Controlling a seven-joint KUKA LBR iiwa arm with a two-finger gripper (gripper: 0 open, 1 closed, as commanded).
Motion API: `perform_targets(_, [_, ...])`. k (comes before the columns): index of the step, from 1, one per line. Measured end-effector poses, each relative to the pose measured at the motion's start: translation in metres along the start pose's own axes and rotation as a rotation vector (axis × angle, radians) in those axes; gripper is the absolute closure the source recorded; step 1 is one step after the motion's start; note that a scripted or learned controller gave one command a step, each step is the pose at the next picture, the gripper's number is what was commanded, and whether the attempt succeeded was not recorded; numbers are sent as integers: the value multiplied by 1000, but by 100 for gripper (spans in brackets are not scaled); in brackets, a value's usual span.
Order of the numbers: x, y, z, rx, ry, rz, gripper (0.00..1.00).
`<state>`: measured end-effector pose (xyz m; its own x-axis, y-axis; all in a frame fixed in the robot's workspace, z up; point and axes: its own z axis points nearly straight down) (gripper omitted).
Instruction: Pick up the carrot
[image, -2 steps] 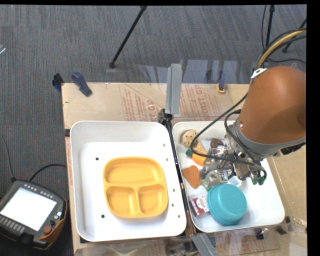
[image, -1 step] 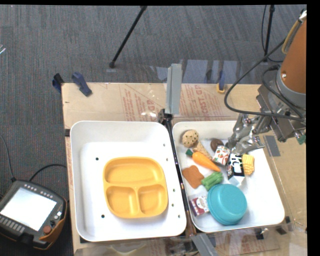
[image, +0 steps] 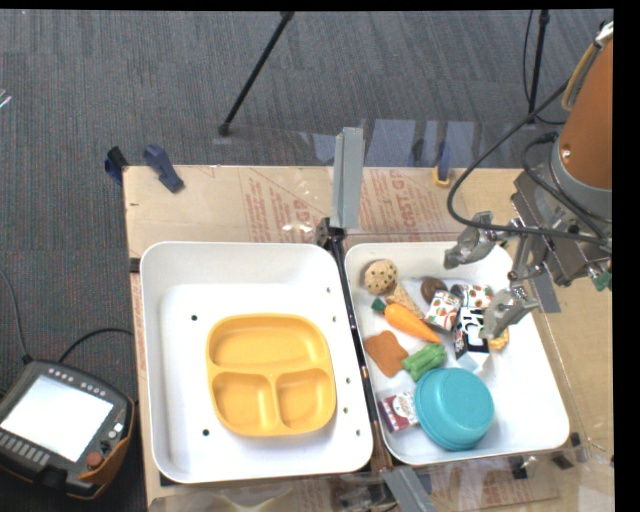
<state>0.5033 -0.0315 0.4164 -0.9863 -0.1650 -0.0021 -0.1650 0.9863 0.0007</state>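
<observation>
Camera view: carrot lies in the right bin, up-left of the teal bowl. Pincer hovers up-right of the bowl, fingers apart, gripping nothing

I see the orange carrot lying flat and slantwise, just below the cookie, leafy end lower right.

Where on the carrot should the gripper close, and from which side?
Grip the carrot at mid-body, coming from above with fingers across its narrow width. It lies flat and diagonal in the right bin, green tip by the cookie. Mid-body is thickest and steadiest, though the small cartons crowd its upper right side. The gripper hangs open above the bin.
</observation>
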Motion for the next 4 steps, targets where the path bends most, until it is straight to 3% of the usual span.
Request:
perform_targets(1, [1,-15,139,-3,13,52,0])
perform_targets(2, [-18,-34,234,-2,12,208,0])
perform_targets(3, [-74,-62,310,0,-15,479,0])
perform_targets(4, [-68,-72,325,0,-7,926,0])
